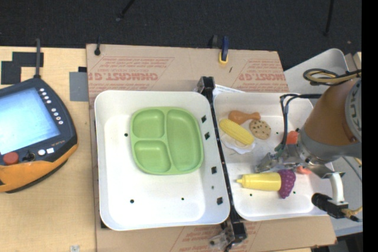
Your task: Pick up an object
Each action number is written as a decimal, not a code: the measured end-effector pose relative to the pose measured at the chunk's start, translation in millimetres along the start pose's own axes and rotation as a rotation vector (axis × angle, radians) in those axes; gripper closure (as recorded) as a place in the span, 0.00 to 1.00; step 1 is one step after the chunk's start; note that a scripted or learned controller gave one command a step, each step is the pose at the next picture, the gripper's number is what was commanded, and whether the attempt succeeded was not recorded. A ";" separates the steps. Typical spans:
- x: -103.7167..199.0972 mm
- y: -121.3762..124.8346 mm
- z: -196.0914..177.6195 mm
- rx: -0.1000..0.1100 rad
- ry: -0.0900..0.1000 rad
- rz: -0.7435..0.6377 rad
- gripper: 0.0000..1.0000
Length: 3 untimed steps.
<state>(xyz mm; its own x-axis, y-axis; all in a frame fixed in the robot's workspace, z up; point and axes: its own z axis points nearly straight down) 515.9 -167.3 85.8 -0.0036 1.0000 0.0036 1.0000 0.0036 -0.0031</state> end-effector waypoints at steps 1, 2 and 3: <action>-2.7 -0.2 -12.4 0.000 -0.001 0.006 1.00; -2.7 10.7 -64.2 -0.005 -0.004 0.004 1.00; 3.7 3.7 -116.6 -0.005 -0.003 0.003 1.00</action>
<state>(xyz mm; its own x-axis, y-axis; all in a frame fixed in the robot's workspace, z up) 520.0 -163.9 202.4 -0.0006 1.0000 0.0002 1.0000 0.0006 0.0019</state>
